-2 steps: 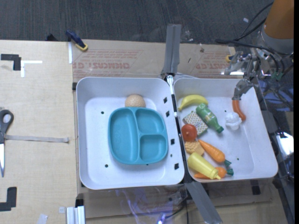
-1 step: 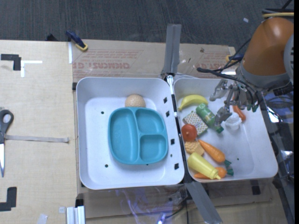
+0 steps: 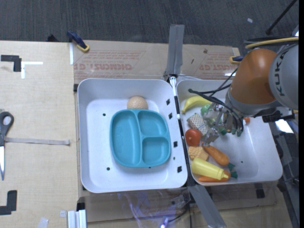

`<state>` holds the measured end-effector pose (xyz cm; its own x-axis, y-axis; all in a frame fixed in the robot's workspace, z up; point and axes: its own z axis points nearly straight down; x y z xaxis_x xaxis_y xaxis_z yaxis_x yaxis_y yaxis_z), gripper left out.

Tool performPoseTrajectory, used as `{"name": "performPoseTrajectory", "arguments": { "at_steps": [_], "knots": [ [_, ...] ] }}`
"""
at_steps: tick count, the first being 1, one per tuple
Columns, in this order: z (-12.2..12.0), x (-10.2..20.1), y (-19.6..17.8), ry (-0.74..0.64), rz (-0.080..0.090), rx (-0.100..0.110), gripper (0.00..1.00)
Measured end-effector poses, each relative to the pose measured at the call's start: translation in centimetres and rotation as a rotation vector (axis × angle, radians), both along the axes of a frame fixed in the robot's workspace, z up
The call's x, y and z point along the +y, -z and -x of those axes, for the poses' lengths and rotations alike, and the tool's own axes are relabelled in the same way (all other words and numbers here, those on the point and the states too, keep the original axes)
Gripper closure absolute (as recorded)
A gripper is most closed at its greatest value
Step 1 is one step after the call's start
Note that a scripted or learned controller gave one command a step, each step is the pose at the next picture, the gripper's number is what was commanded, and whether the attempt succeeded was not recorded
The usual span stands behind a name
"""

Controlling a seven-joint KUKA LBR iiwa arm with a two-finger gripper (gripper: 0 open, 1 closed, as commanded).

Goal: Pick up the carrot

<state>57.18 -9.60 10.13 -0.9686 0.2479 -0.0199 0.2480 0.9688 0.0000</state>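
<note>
Shallow white plastic bins point(image 3: 90, 141); left holds turquoise divided plate point(image 3: 140, 137) and tan round bun point(image 3: 137, 102). Right: orange tapered carrot point(image 3: 216, 154), yellow curved banana point(image 3: 195, 102), red round tomato point(image 3: 192, 137), yellow squeeze bottle point(image 3: 209, 168). Grey arm with orange band point(image 3: 254, 77).

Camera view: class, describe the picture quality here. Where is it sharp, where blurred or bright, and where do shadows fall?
Camera view: lighting is even and soft; the blue tray and carrot are sharp; the gripper is a cluttered, slightly blurred patch; the left bin looks bright white without hard glare; faint shadow lies under the arm.
</note>
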Motion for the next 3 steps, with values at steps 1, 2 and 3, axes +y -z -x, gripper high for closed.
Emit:
{"name": "performPoseTrajectory", "arguments": {
  "at_steps": [1,2,3],
  "knots": [
    [6.3,-0.7,0.2,-0.023,-0.002,0.010,0.00],
    [8.8,-0.9,0.6,0.146,-0.004,0.000,0.00],
    [8.6,-0.9,-0.3,0.143,-0.003,-0.002,1.00]
  ]
}}
